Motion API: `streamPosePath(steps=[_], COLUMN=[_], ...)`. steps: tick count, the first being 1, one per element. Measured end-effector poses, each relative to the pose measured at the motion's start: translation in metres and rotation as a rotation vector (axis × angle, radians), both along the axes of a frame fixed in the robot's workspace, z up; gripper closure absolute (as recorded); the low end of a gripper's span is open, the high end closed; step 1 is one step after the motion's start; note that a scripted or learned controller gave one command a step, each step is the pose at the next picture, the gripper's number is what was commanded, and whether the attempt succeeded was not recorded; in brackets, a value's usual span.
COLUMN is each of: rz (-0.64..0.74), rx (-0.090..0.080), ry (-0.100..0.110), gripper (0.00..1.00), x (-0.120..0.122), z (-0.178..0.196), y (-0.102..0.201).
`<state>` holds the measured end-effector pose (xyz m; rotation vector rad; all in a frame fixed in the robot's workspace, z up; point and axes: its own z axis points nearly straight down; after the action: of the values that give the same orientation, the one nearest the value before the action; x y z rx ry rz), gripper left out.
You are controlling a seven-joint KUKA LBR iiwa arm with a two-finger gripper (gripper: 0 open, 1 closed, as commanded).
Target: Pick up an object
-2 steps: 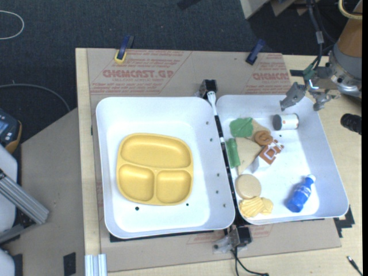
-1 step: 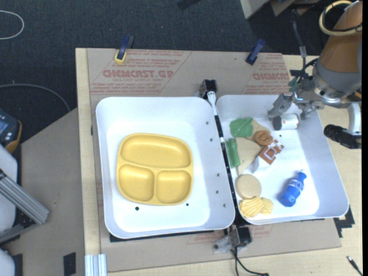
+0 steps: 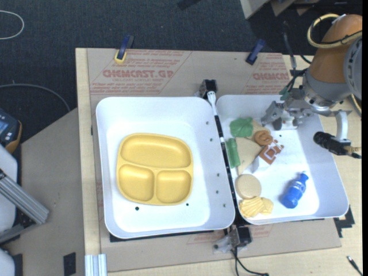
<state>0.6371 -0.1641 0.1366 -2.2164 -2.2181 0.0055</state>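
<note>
The right bin (image 3: 330, 180) is crowded along its left wall — a green piece (image 3: 241, 126), a tan slab (image 3: 245, 151), a round cracker-like disc (image 3: 248, 185), ridged yellow chips (image 3: 255, 206) — with bare white floor toward its right rim around a glossy blue bottle (image 3: 294, 191) lying tilted. The left bin (image 3: 109, 171) carries a smooth yellow divided tray (image 3: 154, 167). The pincer (image 3: 280, 118) hangs over the right bin's far edge, beside a brown pretzel-shaped piece (image 3: 264, 137); whether it is released or clenched I cannot tell.

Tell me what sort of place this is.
Most likely a robotics lab test bench, not a kitchen: two white bins clamped on a paper-covered board, toy food such as a blue bottle and a yellow divided tray, and a robot arm reaching in.
</note>
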Motion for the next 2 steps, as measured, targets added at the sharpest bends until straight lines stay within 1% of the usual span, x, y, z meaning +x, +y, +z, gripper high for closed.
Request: streamPosePath(steps=[1, 2], rz=[0.000, 0.000], rx=[0.001, -0.002], ry=[-0.002, -0.010], gripper=[0.00, 1.00], x=[0.000, 0.002], z=[-0.052, -0.036], y=[0.001, 0.001])
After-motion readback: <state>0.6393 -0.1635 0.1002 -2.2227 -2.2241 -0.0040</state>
